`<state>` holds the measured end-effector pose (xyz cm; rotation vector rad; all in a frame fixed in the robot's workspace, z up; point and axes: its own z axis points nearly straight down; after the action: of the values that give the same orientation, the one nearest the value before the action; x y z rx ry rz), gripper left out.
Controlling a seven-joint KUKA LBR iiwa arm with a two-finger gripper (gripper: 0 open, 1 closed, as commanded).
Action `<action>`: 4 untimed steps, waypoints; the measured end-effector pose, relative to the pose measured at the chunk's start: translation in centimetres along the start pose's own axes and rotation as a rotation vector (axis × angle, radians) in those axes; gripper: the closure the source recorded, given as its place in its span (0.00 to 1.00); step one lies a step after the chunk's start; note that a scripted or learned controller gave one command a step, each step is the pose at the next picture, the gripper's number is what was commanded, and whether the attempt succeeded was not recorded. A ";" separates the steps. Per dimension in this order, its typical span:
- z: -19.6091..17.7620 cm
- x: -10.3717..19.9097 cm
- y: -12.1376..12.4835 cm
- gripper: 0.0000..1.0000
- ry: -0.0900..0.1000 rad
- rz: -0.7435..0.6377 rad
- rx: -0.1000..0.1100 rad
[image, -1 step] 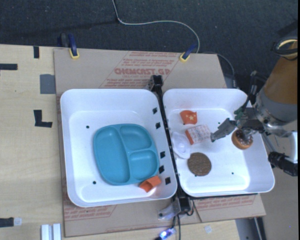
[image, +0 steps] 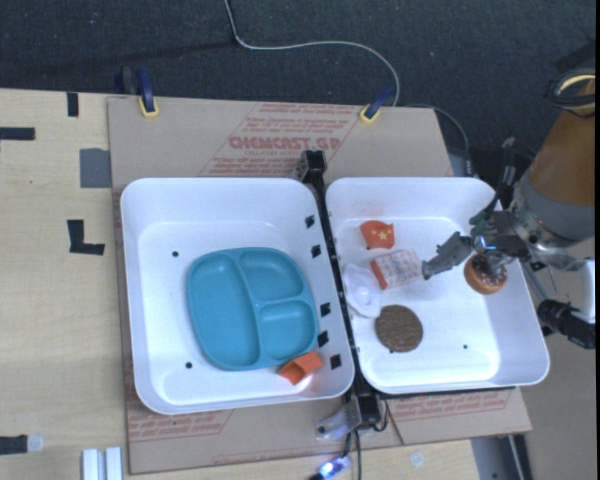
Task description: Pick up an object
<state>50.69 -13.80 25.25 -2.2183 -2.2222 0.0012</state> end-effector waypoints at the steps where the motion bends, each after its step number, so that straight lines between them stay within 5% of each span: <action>1: 6.2 0.3 0.5 0.00 0.000 0.001 0.003; 3: 16.1 0.4 -0.3 0.00 0.000 0.000 0.001; 4: 14.7 0.3 -0.2 1.00 -0.004 0.001 -0.005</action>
<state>50.48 -13.53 10.57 -2.2235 -2.2257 -0.0001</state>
